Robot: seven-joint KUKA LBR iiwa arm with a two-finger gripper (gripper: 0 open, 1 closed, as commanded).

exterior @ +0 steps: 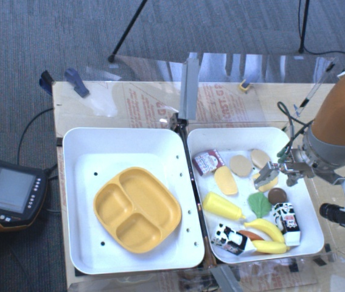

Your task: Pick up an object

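A wooden bench [142, 105] on grey carpet bears two shallow white bins side by side, with a teach pendant [8, 193] lying on the floor off to the left of the picture. The gripper [268, 176] hangs low over the right bin [245, 134], near its far right side, and whether its fingers are spread or pressed together cannot be told from this slanted view; nothing can be seen pinched between them. Just under and beside it lies a small yellow piece [271, 180], with a dark brown round item [277, 195] close below and a tan disc [260, 158] and a second tan disc [241, 165] to its left. These look like light, stiff plastic play food, smooth and likely to slip, so a grip across the narrow width of a flat piece seems best, low enough to catch its edges. Further out sit a pale yellow slice [226, 180], a green leaf [259, 204], a yellow squeeze bottle [223, 207], a banana [268, 236], a red carton [208, 161] and two cow-patterned cartons [286, 218] [230, 238]. The arm [333, 126] reaches in from the right edge, its orange band above the wrist, the wrist bent down toward the bin. The left bin [78, 145] holds a yellow divided plate [137, 208].
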